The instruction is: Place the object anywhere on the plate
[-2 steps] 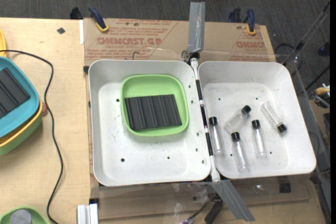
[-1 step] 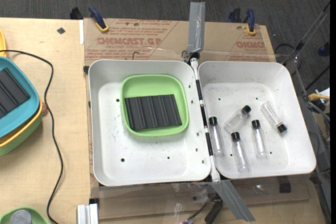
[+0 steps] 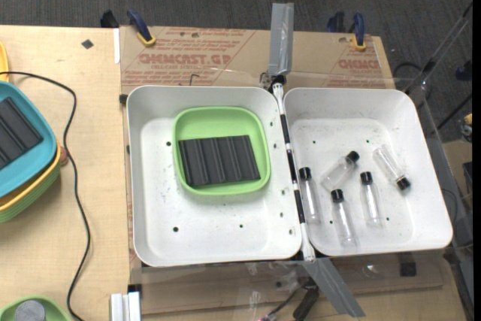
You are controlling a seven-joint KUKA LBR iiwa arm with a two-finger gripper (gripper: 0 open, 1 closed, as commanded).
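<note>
Five clear vials (image 3: 342, 220) with black caps lie loose in the right bin (image 3: 421, 229), toward its middle and left wall. The green plate (image 3: 221, 119) sits in the left bin (image 3: 150, 222) near its far edge, bearing a dark ribbed mat (image 3: 219, 160).

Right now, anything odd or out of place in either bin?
Nothing broken or spilled. Five clear black-capped vials lie scattered at mixed angles in the right white bin. The green square plate in the left bin carries a dark ribbed mat.

2 bins (image 3: 150, 237), 1 plate (image 3: 222, 124), 5 vials (image 3: 370, 197).
</note>
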